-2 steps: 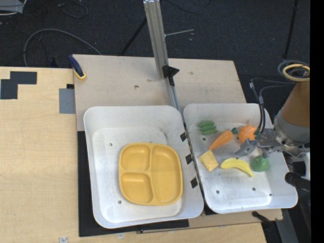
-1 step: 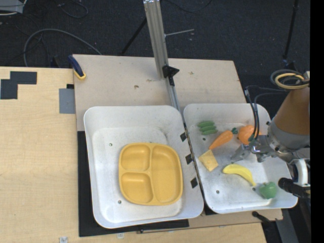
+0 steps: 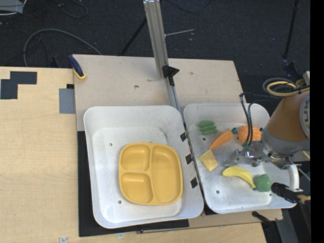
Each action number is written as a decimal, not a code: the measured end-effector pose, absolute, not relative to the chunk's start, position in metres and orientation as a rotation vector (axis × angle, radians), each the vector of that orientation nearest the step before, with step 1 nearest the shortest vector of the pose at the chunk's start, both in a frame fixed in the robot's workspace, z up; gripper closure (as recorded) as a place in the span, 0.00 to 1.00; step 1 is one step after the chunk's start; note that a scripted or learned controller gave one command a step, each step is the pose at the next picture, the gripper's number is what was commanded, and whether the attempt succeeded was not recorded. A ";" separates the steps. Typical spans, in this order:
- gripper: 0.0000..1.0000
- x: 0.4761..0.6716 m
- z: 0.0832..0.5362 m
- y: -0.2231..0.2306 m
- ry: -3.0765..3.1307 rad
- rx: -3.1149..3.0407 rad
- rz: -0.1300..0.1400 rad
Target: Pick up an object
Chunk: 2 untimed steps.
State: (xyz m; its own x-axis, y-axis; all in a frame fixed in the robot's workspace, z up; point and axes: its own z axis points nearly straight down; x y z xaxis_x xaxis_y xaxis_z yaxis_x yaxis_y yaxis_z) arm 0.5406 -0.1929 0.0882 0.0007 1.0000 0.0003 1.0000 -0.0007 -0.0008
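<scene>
The right bin (image 3: 223, 199) holds several toy foods: a green pod (image 3: 206, 127), a carrot (image 3: 220, 139), an orange fruit (image 3: 249, 133), a pale yellow cheese wedge (image 3: 208, 160), a banana (image 3: 239, 174) and a green round piece (image 3: 262, 183). My gripper (image 3: 246, 156) is low over this bin, just below the orange fruit and just above the banana, with the carrot to its left. The arm's orange band (image 3: 286, 120) rises behind it at the right edge. Nothing is visibly lifted.
The left bin (image 3: 101, 120) holds a yellow divided plate (image 3: 151, 173). An aluminium post (image 3: 158, 39) stands behind the bins. Black clips (image 3: 188, 158) line the seam between the bins. A blue and yellow tool (image 3: 77, 67) lies at the back left.
</scene>
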 end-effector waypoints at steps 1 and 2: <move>1.00 0.542 0.101 -0.194 -2.221 -2.225 -0.004; 1.00 0.542 0.151 -0.193 -2.224 -2.221 -0.001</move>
